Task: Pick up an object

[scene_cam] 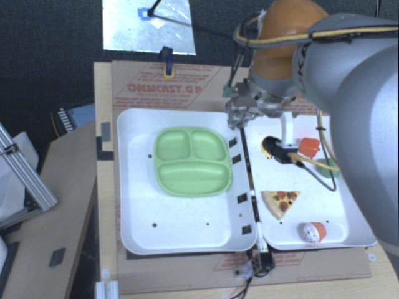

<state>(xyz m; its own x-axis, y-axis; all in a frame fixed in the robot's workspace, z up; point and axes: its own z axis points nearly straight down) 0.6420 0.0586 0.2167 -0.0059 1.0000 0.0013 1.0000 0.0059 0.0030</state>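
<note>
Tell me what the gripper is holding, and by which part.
Cannot be told: the gripper sits at the bins' top divider, and nothing visible is between its fingers.

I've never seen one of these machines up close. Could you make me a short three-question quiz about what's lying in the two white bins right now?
1. True or false: the green divided plate lies in the left bin.
2. Which food toy lies in the right bin? A) banana B) pizza slice C) carrot
3. Fill in: the claw hangs over the back end of the ___ between the two bins.

Key: 1 true; 2 B; 3 divider
</note>
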